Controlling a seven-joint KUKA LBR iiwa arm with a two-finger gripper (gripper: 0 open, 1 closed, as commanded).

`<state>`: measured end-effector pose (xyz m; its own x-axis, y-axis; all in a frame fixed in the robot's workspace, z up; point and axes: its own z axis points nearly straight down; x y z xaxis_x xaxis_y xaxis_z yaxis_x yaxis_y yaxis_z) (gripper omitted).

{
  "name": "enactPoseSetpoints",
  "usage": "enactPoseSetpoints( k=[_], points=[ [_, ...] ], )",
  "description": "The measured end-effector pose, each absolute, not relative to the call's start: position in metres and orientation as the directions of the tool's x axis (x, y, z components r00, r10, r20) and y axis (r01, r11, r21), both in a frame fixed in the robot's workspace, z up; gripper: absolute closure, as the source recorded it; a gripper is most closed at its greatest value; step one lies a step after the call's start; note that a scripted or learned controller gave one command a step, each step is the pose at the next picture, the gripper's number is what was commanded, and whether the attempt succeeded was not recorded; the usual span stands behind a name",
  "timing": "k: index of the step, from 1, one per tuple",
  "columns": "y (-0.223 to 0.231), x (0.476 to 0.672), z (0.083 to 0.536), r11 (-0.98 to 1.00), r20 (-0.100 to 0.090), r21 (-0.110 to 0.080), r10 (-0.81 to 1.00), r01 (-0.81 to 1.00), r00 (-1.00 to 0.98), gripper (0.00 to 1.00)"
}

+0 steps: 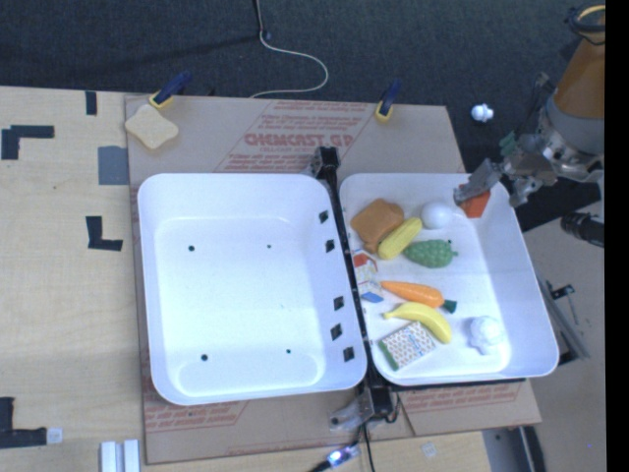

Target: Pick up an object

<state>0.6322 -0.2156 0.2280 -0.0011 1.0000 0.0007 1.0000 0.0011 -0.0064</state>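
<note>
My gripper (pixel 480 197) hangs over the back right corner of the right bin (pixel 526 283), reaching in from the right. A small red-orange piece (pixel 475 205) sits at its fingertips, and the fingers look shut on it. Below and to the left, in the same bin, lie a brown bread piece (pixel 375 220), a yellow corn-like piece (pixel 399 237), a white ball (pixel 437 214), a green leafy piece (pixel 430 254), a carrot (pixel 413 291), a banana (pixel 421 320), a white lumpy piece (pixel 484 332) and a checkered box (pixel 406 344).
The left bin (pixel 157 264) stands beside the right one, joined along a black hinge strip (pixel 339 264). A tan sponge-like block (pixel 151 126) lies on the bench behind the left bin. Two yellow-and-blue clamps (pixel 169 88) (pixel 387 99) hold the cardboard's back edge.
</note>
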Motion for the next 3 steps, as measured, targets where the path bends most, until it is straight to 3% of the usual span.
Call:
enactPoseSetpoints(
  k=[1,2,3],
  points=[
    [-0.188,0.645,0.107,0.002,0.004,-0.015,1.0,1.0,-0.002,0.0],
    [-0.188,0.671,0.089,0.003,0.003,0.013,1.0,1.0,-0.004,0.0],
    [-0.19,0.665,0.09,0.004,-0.002,-0.004,1.0,1.0,-0.004,1.0]
  ],
)
